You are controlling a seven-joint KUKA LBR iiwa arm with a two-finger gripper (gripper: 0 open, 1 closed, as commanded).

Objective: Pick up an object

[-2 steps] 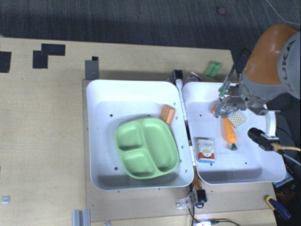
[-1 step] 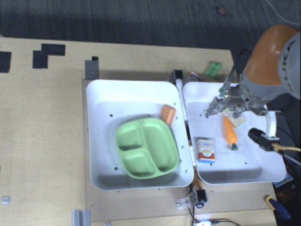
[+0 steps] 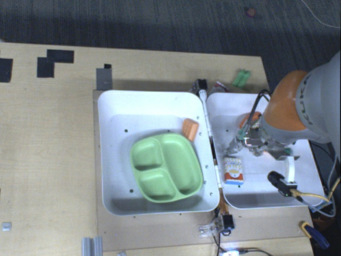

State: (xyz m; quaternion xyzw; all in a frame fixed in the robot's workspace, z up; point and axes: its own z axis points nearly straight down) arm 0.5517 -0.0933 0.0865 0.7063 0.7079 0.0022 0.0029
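Right bin point(image 3: 298, 196): one small flat packet point(image 3: 233, 170), white with an orange-red print, lies on the floor near the dividing wall, at about 8 o'clock from the gripper point(image 3: 246, 142). The gripper hangs just above and beside the packet's top edge. Whether its fingers are spread or closed cannot be told at this resolution, and nothing is seen pinched between them.

Handling judgement: the packet looks light, thin and somewhat pliable, probably with a slick wrapper. Lying flat, it offers little height; a pinch across its short sides, pressed low against the bin floor, seems the likeliest hold. Slipping out is the main risk.

Left bin point(image 3: 114, 196): a green three-compartment tray point(image 3: 166, 167), compartments bare, sits centrally. A small orange block point(image 3: 189, 128) rests at 1 o'clock from it, touching or nearly touching its rim.
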